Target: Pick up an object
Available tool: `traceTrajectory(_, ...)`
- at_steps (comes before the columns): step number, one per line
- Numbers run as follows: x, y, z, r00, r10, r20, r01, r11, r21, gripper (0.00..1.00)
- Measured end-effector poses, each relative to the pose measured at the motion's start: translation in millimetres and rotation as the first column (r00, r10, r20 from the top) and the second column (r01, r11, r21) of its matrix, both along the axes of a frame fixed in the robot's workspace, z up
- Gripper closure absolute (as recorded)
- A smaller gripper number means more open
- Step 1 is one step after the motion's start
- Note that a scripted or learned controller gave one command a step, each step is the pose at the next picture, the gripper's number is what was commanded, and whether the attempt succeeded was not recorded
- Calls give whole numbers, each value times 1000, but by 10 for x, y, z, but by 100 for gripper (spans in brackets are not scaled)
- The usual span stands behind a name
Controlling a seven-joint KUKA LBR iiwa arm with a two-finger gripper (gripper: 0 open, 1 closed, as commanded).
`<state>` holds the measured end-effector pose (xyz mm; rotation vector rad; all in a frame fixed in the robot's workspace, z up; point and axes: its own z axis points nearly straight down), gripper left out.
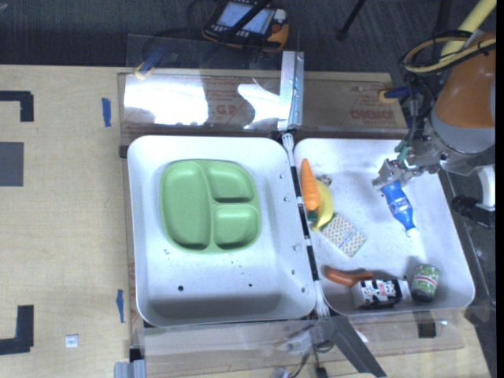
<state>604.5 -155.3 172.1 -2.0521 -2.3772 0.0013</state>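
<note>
Camera view | pincer grips blue bottle top | bottle's long axis slants down-right

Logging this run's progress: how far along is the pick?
Done: the hand has reached the right bin, at the blue bottle's upper end. In hand: nothing visibly lifted; the bottle lies on the bin floor. Left: grasp and raise an object.

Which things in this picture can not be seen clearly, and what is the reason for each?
- End effector, camera view: too small and blurred to tell how its fingers stand.
- Blue bottle: label too small to read.
- Carrot: lower end hidden behind the yellow fruit.
- Black-and-white carton: print blurred.
- Arm: cut off by the right edge.
</note>
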Motion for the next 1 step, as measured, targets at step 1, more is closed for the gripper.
traceTrajectory(1, 1, 6, 90, 1000, 1, 0, -1, 1000, 0, 100)
